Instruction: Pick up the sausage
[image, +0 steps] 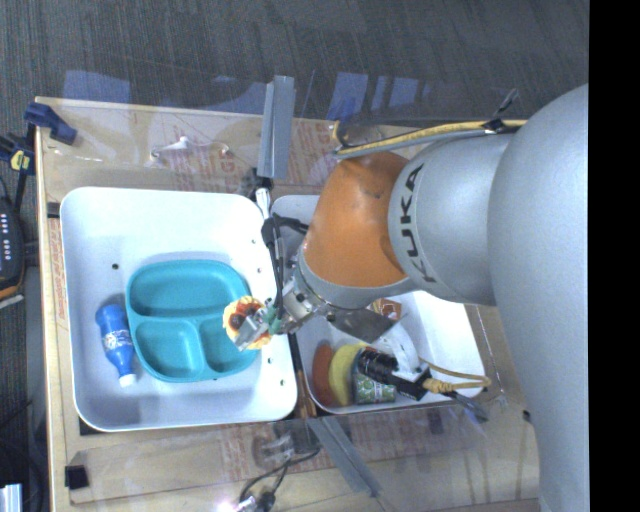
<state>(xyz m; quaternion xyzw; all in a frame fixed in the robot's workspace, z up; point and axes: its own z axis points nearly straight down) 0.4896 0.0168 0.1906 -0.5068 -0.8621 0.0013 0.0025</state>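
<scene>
The gripper (262, 322) hangs over the right edge of the teal divided tray (187, 318) in the left bin (80, 215), and a small round orange-brown item (243, 322), judged to be the sausage, sits at its tips, apparently pinched between the fingers (blur leaves the hold uncertain). If so, the grasp is made and the lift clear of the tray remains. A blue bottle (115, 343) lies left of the tray; the right bin (455, 335) holds a yellow-and-red object (338, 375) and a dark can (378, 382).

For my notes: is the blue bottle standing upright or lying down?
Lying down. The blue bottle rests on its side on the left bin's floor, beside the teal tray.
</scene>
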